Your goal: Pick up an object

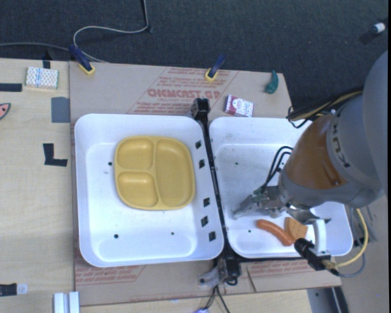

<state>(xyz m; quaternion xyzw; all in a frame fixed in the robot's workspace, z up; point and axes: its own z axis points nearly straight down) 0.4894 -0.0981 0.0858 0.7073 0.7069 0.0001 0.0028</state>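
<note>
Currently the gripper (242,205) sits low in the right bin (247,135), pointing left toward the divider. Fingers look parted a little with nothing between them, so it's open and not holding anything.

Candidate objects in that bin: an orange carrot-like piece (274,231) and a tan chunk (295,228), touching or nearly so, near the front wall. Both lie behind and to the side of the fingertips, under the wrist, not between the fingers. The yellow divided plate (154,172) is in the left bin (94,194), well apart from the gripper.

Risks as I read it:
- Closing here grabs air; fingertips are over bare bin floor.
- Going for the carrot piece needs a pull-back and re-aim. The two pieces are so close that a finger could land on one and shove the other away, or pinch both badly.
- They're near the front wall, so a finger may hit the wall or the rim before closing.
- Carrot piece looks smooth and tapered; likely to squirt out of a two-finger pinch if caught off-centre.
- Cable (342,263) hanging by the front right corner could snag on a wrist rotation.
</note>
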